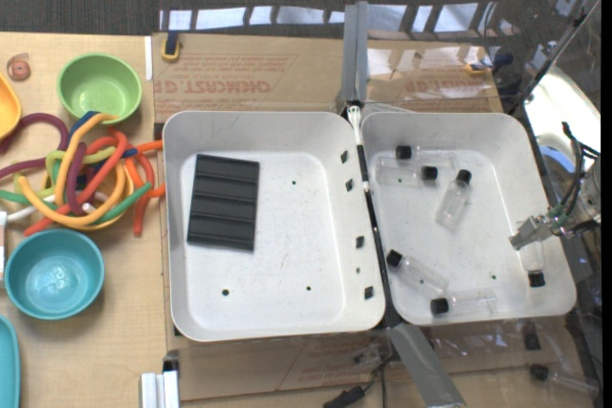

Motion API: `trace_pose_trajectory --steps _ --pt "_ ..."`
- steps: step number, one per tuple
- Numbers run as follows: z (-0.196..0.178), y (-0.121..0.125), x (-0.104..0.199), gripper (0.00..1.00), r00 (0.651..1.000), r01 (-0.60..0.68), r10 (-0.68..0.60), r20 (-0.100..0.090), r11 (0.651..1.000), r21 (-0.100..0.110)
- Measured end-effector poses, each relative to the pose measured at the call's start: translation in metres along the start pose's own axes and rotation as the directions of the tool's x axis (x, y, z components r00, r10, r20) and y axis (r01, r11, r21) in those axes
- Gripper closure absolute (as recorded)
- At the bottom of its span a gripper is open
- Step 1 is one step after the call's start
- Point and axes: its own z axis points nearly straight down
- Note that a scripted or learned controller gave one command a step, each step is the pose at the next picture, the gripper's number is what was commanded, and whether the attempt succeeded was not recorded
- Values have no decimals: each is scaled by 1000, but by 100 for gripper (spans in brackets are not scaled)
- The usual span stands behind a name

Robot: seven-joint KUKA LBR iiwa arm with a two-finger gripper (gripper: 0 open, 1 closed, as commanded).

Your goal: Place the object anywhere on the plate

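Note:
The black ribbed plate (pixel 224 202) lies flat in the left part of the left bin (pixel 277 320). Several clear vials with black caps are scattered in the right bin (pixel 516 143); one vial (pixel 451 204) lies near its middle and another vial (pixel 421 274) near the front. My gripper (pixel 529 234) shows as a small grey metal part at the right bin's right wall, just above a loose black cap (pixel 535 278). It is far from the plate, and nothing shows in it.
Left of the bins, on the wooden bench, stand a green bowl (pixel 99 88) and a teal bowl (pixel 54 273), with a tangle of coloured cords (pixel 91 177) between them. Cables (pixel 574 196) hang at the right edge. Cardboard (pixel 258 76) lies behind the bins.

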Motion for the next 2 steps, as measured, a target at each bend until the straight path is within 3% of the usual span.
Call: trace_pose_trajectory --steps 1,2 --pt "-16 30 -8 100 994 -113 113 2 994 -2" --pt "-12 30 -7 100 1000 -29 29 1 1000 -1"
